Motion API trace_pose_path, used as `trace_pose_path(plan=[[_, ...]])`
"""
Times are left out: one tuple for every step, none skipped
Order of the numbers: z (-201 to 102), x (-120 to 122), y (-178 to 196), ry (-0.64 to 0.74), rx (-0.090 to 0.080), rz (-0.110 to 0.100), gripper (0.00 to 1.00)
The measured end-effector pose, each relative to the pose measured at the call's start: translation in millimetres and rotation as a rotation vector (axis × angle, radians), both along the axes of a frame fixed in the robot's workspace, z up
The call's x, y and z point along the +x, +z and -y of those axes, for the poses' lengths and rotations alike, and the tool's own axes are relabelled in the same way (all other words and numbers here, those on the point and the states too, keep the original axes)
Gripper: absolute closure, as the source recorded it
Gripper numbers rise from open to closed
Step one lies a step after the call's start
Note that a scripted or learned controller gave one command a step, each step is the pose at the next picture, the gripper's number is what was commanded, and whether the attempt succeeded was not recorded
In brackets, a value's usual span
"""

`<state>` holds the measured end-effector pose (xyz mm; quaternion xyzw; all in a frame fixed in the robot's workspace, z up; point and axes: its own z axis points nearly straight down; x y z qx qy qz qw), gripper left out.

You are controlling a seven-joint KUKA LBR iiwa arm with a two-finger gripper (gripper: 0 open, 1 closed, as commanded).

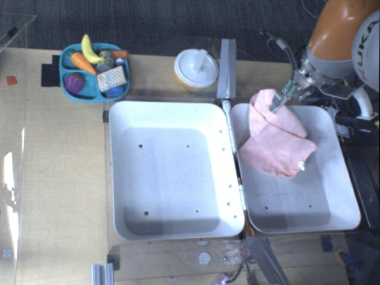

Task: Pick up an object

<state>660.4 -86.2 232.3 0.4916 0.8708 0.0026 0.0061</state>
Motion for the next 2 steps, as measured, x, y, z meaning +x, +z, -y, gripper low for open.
trace_pose_path(plan=[[-15.2,9.8,-46.1,0.154,0.000,-0.007,1.00],[-24.0,-0.8,-44.6,0.547,-0.005,0.000,1.00]])
